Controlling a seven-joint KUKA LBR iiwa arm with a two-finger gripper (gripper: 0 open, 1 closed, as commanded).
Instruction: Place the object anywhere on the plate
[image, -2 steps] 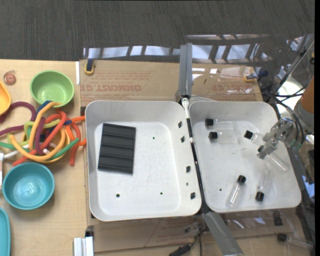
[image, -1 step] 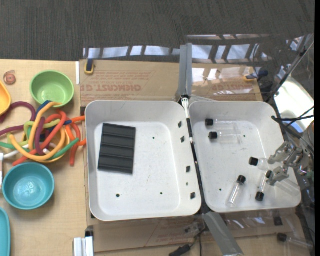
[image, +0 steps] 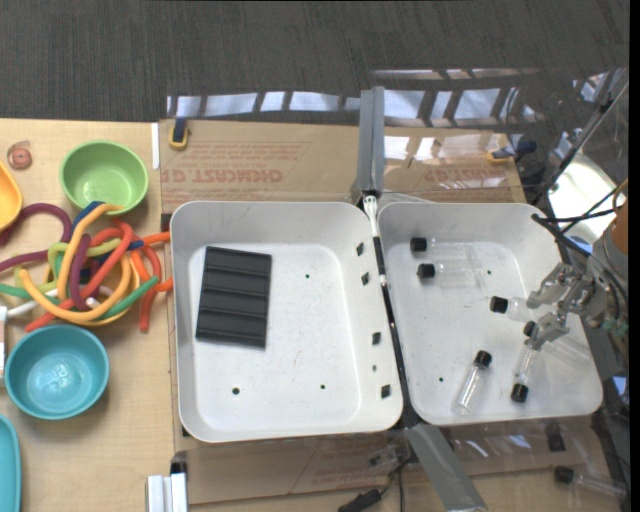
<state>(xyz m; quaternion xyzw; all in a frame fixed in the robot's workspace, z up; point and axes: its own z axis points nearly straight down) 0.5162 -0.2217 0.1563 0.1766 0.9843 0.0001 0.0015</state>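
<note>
A black ribbed plate (image: 234, 296) lies flat in the left part of the left bin (image: 290, 415). Several clear vials with black caps lie scattered in the right bin (image: 500, 412): one (image: 440, 246) near the back, one (image: 472, 378) at the front middle, one (image: 521, 376) at the front right. Another vial (image: 503, 306) lies just left of my gripper (image: 540, 314). The gripper hangs low over the right side of the right bin, open, fingers pointing left, nothing held between them.
Left of the bins, the wooden bench holds a green bowl (image: 103, 176), a teal bowl (image: 56, 370) and a tangle of coloured cords (image: 90, 272). A metal divider (image: 381, 300) separates the two bins. Cables and frame parts crowd the far right.
</note>
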